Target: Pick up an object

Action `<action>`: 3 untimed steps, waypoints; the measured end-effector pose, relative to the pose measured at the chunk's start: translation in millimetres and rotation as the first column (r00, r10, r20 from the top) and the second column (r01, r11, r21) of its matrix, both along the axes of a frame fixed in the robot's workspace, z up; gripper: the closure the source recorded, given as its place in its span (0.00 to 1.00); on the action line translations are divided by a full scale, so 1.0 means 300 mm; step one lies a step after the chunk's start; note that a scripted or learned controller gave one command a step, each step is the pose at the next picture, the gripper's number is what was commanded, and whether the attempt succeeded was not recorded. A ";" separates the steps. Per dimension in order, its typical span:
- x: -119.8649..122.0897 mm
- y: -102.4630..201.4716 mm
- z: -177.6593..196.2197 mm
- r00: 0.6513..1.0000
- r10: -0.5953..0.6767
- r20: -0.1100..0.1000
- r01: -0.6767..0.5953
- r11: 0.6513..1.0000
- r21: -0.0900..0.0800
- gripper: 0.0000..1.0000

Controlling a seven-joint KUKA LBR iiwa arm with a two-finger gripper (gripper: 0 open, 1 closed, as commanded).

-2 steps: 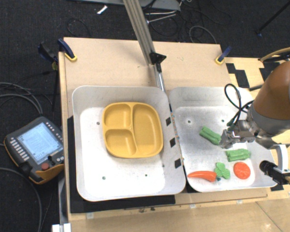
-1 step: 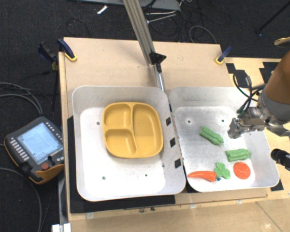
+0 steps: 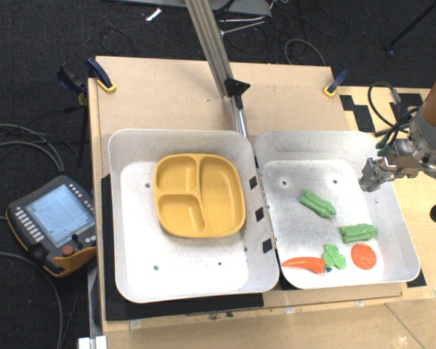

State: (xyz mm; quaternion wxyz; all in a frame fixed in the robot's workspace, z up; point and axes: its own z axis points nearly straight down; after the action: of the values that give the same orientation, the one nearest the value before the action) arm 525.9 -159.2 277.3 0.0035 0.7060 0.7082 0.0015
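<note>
The tool (image 3: 370, 174) is hovering over the right rim of the right bin (image 3: 305, 171); whether it is open or closed cannot be told, and nothing is showing in its grip. Below and to its left, five toy pieces are lying in that bin: two green pods, one (image 3: 317, 203) nearer the tool and the other (image 3: 357, 232) directly below it, then one orange-red round slice (image 3: 363, 256), one small green leafy piece (image 3: 334, 257) and one orange-red carrot (image 3: 304, 265). Further left, the left bin (image 3: 131, 195) is holding one yellow three-compartment plate (image 3: 200, 195). Both bins are sitting on the desk (image 3: 167, 93).
</note>
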 end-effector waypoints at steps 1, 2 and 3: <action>0.039 0.191 0.005 1.000 0.005 -0.005 -0.005 1.000 0.004 1.00; 0.041 0.367 -0.023 1.000 0.005 -0.008 -0.005 1.000 0.005 1.00; 0.097 0.512 -0.038 1.000 0.004 -0.006 -0.004 1.000 0.003 1.00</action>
State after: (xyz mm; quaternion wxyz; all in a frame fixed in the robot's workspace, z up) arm 554.9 -5.6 265.9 0.0002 0.7045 0.7097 0.0006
